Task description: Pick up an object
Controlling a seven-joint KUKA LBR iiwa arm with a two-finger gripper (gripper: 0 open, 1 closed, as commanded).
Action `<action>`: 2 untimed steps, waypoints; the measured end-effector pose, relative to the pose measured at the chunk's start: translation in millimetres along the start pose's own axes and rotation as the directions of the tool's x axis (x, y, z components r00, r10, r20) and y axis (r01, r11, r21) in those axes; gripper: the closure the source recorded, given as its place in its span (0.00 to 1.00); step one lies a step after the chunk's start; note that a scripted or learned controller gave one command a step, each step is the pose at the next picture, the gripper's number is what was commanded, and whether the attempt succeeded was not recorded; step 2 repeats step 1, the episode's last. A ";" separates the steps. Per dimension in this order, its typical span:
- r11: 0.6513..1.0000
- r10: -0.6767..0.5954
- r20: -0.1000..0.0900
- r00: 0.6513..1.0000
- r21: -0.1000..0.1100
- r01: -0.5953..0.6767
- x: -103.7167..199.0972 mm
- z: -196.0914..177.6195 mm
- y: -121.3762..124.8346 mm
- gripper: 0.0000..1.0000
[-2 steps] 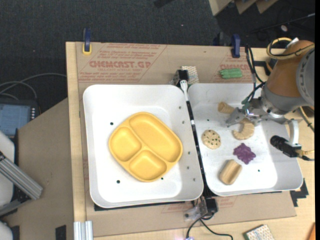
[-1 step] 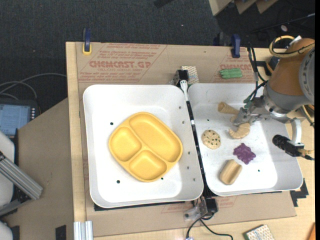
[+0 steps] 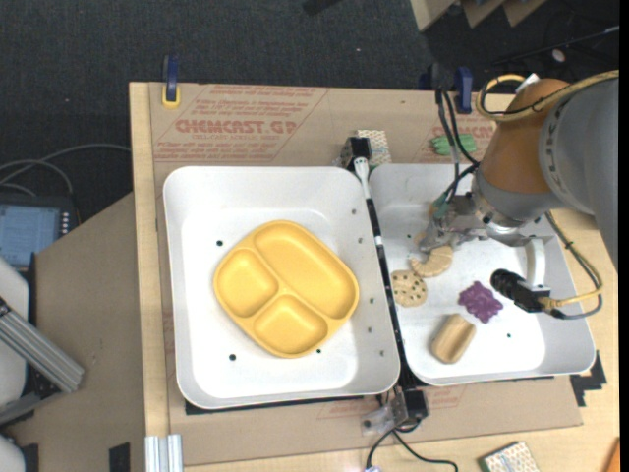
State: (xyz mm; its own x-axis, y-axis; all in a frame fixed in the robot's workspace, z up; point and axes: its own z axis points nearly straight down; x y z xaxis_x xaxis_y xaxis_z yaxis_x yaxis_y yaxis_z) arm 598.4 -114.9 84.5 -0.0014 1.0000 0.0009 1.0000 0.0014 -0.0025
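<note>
Yellow divided plate (image 3: 285, 288), white bins (image 3: 197, 205), speckled tan cookie (image 3: 408, 287), purple grape cluster (image 3: 481, 302), beige bread roll (image 3: 453, 338).

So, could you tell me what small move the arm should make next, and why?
Probably lower the claw slightly onto the tan piece below it: it hangs just above that piece in the right bin, with nothing visibly gripped yet.

Bench (image 3: 147, 293): two white bins side by side, left bin (image 3: 187, 264), right bin (image 3: 560, 342).

Dark grey carpet floor (image 3: 88, 37) w/ brown cardboard-topped bench (image 3: 256, 116), evenly lit.
</note>
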 end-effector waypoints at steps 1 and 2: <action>1.000 -0.003 0.000 1.000 -0.004 0.003 95.6 -103.3 -29.0 1.00; 1.000 -0.003 0.000 1.000 -0.004 0.003 95.6 -103.3 -29.0 1.00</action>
